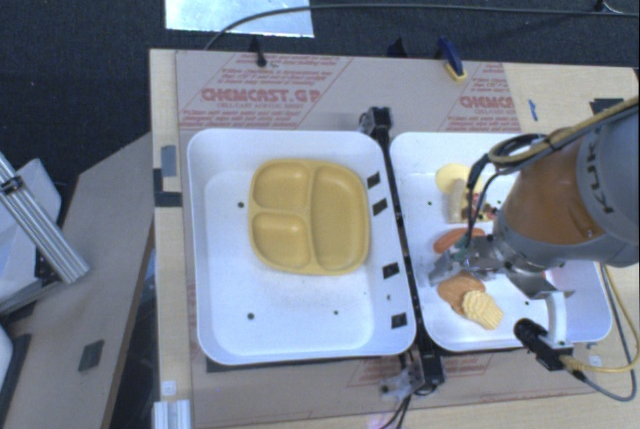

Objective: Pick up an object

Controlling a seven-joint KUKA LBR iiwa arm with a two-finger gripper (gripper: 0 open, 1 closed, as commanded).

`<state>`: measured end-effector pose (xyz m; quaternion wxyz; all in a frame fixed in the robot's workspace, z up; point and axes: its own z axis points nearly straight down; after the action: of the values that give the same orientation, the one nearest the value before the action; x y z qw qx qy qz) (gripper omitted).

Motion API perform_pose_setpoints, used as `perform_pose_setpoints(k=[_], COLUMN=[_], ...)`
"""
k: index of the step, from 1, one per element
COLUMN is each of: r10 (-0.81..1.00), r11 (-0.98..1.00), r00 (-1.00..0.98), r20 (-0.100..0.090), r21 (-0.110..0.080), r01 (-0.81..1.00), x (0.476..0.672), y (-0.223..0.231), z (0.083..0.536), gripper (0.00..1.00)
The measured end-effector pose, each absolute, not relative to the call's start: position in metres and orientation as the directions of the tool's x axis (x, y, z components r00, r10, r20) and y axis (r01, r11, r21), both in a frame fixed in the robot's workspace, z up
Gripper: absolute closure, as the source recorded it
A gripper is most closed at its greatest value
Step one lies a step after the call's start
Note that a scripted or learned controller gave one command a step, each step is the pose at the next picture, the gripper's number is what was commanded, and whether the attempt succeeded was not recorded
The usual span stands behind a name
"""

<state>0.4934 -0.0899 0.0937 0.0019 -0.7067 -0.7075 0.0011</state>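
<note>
Filling the lower right of the frame, the grey arm (560,207) leans over the right bin (590,317), its gripper (455,262) low among small food pieces; whether it is spread or closed I cannot tell. Just beside it lie a round brown cookie (458,289), a pale ridged chip (483,310), an orange-red piece (452,240) and a yellow lump (452,179) (all tightly clustered). Crowding could make the grasp nudge neighbours or come up with nothing. At frame centre, the left bin (230,317) holds a yellow divided plate (305,215). Behind, the cardboard sheet (270,92) reads "CHEMCAST".
</note>
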Motion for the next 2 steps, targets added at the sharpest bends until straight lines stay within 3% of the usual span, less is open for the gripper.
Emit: perform_pose_setpoints(k=[1,2], r10=[1.0,1.0], r11=[0.001,0.002], r00=[-0.001,-0.002], r20=[0.0,0.002], r21=[0.0,0.004], r01=[1.0,1.0], x=[0.494,0.496], y=[-0.09,-0.089], z=[0.084,0.096], gripper=[0.0,1.0])
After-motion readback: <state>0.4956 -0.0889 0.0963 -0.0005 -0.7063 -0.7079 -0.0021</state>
